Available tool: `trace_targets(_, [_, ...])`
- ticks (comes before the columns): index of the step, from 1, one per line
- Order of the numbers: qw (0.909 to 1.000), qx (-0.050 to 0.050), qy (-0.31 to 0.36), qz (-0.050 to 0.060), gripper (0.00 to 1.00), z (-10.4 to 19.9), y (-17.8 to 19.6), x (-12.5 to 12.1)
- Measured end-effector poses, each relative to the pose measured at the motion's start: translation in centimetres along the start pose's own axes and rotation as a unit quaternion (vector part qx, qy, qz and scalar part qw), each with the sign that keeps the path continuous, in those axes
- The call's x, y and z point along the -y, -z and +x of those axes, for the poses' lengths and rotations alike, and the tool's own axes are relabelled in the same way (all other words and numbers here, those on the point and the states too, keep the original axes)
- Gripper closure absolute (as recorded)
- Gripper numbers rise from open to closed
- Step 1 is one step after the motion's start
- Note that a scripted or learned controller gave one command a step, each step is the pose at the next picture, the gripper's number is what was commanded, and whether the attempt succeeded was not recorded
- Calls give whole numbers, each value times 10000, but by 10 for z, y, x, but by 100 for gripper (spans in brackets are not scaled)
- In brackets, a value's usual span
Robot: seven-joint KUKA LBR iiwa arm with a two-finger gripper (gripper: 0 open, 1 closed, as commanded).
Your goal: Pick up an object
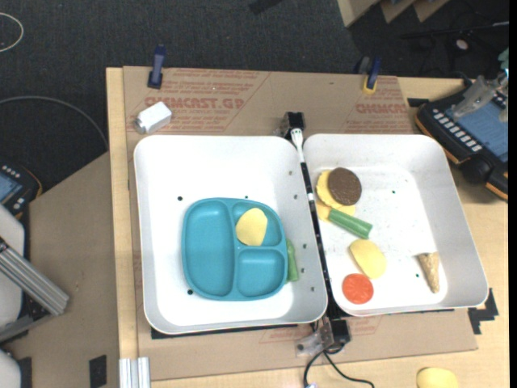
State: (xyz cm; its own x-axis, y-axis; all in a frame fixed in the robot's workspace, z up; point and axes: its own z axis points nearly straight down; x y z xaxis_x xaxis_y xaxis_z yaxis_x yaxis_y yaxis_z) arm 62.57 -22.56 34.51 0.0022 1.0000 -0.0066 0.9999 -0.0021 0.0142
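Nearest me, a yellow lump [436, 377] sits at the bench's front edge. In the right bin [420, 164] lie a red disc [358, 288], a tan cone [430, 271] and a yellow piece [367, 258]. Farther back are a green stick [349, 221] and a brown cookie [345, 185]. The left bin [161, 176] holds a teal plate [214, 253] with a yellow piece [252, 226] in its far right compartment. Two blue clamps [157, 65] stand at the bench's far edge. Whether the pincer is wide or narrow I cannot tell.
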Motion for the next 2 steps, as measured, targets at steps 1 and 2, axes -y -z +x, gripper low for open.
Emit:
trace_targets(1, [10000,9,24,-38,0,10,160,6])
trace_targets(2, [10000,-46,48,65,0,88,158,70])
